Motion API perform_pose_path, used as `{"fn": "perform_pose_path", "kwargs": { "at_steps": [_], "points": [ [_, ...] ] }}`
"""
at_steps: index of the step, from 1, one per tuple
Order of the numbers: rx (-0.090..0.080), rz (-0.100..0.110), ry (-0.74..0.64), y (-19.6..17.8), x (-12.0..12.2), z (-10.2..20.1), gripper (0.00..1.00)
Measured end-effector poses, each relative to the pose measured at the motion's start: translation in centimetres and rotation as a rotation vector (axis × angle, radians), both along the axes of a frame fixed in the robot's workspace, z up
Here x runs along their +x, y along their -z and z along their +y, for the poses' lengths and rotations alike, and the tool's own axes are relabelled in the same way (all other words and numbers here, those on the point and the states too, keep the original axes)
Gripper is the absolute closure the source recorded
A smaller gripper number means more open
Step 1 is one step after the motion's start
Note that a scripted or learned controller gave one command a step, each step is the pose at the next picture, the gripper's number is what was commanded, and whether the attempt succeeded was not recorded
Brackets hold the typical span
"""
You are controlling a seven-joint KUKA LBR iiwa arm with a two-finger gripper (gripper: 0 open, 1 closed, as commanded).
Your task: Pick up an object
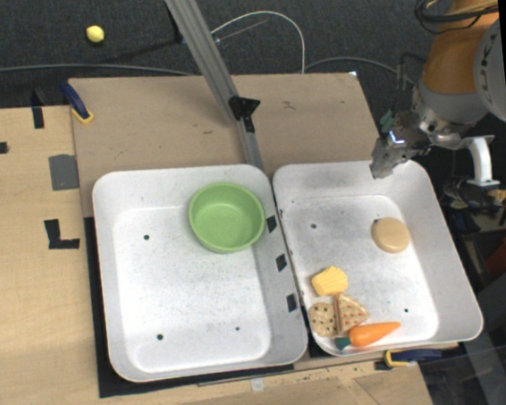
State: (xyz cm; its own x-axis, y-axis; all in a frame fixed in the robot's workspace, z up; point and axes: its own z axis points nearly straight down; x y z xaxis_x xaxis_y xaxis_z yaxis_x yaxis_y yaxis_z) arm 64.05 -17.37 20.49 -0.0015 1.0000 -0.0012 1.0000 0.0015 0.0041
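Gripper [386, 167] above the right bin's [453, 311] rim at one o'clock, not possible to tell if open or closed. Nearest target: tan round piece [390, 234], at five o'clock from gripper, well apart. Better to descend straight, centred, before closing.

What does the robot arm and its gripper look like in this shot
The arm is rounded and bulky, with an orange band above a grey wrist section. Its gripper is a small dark metallic piece at the tip. Thin cables loop near the wrist.
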Motion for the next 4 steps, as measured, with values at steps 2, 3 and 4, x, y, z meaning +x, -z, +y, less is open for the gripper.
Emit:
{"fn": "perform_pose_path", "kwargs": {
  "at_steps": [2, 3, 4],
  "points": [
    [0.003, 0.007, -0.005, 0.9, -1.4, 10.9, 1.0],
    [0.003, 0.004, -0.006, -0.6, -0.8, 16.3, 1.0],
    [0.003, 0.005, -0.006, -1.3, -0.1, 21.2, 1.0]
  ]
}}
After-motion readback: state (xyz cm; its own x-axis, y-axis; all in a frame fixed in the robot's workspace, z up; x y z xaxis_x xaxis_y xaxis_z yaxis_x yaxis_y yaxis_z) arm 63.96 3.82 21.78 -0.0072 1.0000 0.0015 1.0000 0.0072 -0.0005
